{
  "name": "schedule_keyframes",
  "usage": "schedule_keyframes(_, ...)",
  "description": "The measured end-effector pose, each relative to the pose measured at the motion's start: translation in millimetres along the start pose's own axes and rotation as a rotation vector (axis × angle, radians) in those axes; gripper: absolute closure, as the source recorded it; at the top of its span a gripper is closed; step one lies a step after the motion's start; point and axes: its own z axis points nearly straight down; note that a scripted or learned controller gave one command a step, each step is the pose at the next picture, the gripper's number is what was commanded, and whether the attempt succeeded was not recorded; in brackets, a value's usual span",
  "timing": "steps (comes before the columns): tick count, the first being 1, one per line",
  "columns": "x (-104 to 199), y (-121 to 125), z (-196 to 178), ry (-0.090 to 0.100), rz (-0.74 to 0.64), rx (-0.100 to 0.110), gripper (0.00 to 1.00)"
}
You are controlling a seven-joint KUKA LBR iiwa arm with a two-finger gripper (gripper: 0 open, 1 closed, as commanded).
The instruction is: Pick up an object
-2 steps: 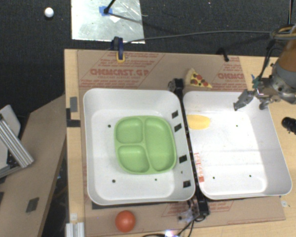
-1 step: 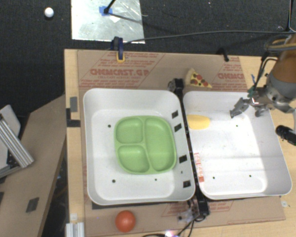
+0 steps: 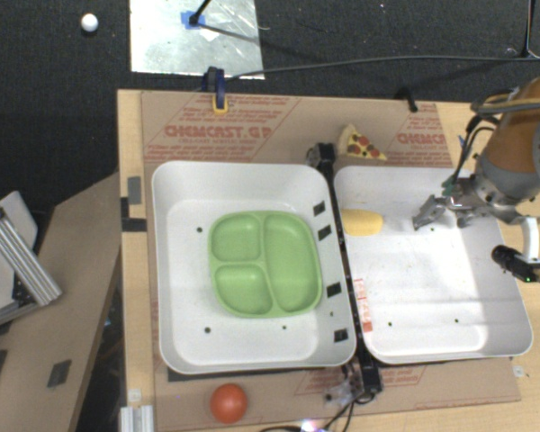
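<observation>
A smooth yellow block (image 3: 362, 223) lies at nine o'clock in the right bin (image 3: 450, 331), with the end effector (image 3: 429, 216) near it at three o'clock, fingers spread, holding nothing. The left bin (image 3: 175, 241) holds a green compartment tray (image 3: 265, 263). On the cardboard-topped bench (image 3: 153, 133), a pizza-slice toy (image 3: 360, 144) sits at the bins' twelve o'clock and a red ball (image 3: 229, 402) at six.

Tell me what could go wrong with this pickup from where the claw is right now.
1. The yellow block lies against the right bin's left wall, beside the divider, so the claw may hit the wall or only nudge the block.
2. The claw sits off to the block's right, not over it, so closing here would likely grab nothing.
3. The pizza slice toy and the red ball lie outside both bins and may be out of reach.
</observation>
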Motion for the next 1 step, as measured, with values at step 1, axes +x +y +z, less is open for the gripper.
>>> schedule_keyframes(1,0.2,1.1,17.9,-0.001,-0.001,-0.003,0.0)
